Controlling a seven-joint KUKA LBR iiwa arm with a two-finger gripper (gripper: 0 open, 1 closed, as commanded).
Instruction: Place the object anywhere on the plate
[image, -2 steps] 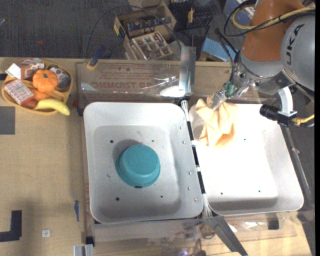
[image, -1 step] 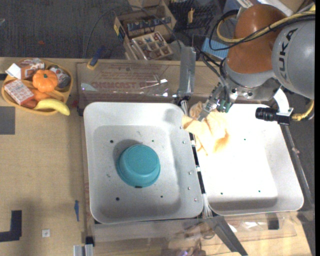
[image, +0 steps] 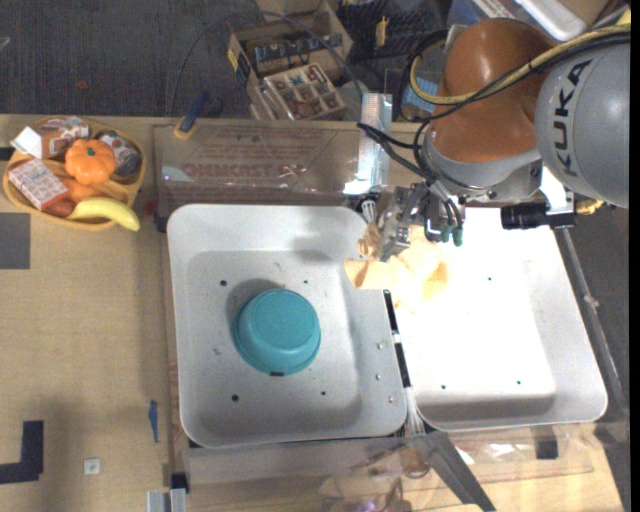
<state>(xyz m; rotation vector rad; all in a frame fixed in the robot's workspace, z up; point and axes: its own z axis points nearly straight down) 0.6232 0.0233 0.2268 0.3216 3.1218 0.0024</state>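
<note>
A teal round plate (image: 278, 330) lies in the left bin (image: 200, 250), left of its centre. My gripper (image: 388, 236) hangs over the rim between the two bins, near their far end. Its fingers are shut on a small tan object (image: 372, 262), which hangs below the fingertips at the left bin's right edge. The object is up and to the right of the plate, well apart from it. Part of the object is hidden by the fingers.
The right bin (image: 520, 340) has pale orange patches (image: 430, 280) on its floor near the gripper. A clear box (image: 260, 160) stands behind the left bin. A bowl of toy fruit (image: 75, 175) sits at the far left of the bench.
</note>
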